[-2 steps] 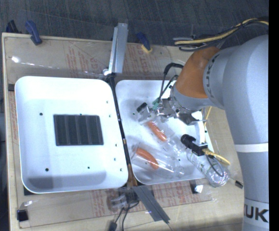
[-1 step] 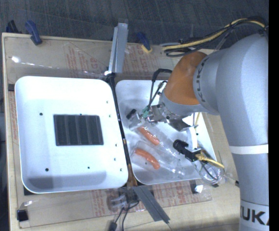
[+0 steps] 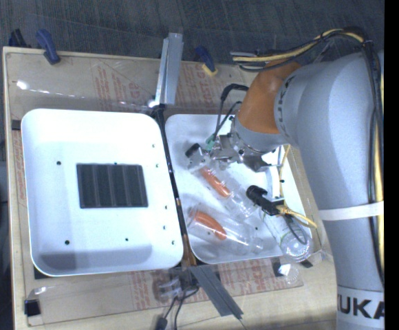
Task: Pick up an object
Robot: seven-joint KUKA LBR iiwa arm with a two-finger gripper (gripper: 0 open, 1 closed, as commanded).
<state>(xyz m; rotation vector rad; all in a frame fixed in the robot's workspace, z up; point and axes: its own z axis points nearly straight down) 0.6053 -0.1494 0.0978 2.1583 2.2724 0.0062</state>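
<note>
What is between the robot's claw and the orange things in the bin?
Nothing visible. The gripper sits over the top of the right bin. The nearest orange thing lies just below it in the picture, among clear plastic bits, with nothing lying across the gap.

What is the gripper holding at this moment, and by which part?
It cannot be told. The gripper is low over the right bin, among clear plastic items with orange parts, and the wrist hides it.

Blue clamps (image 3: 48, 47) along bench edge (image 3: 82, 60)
</note>
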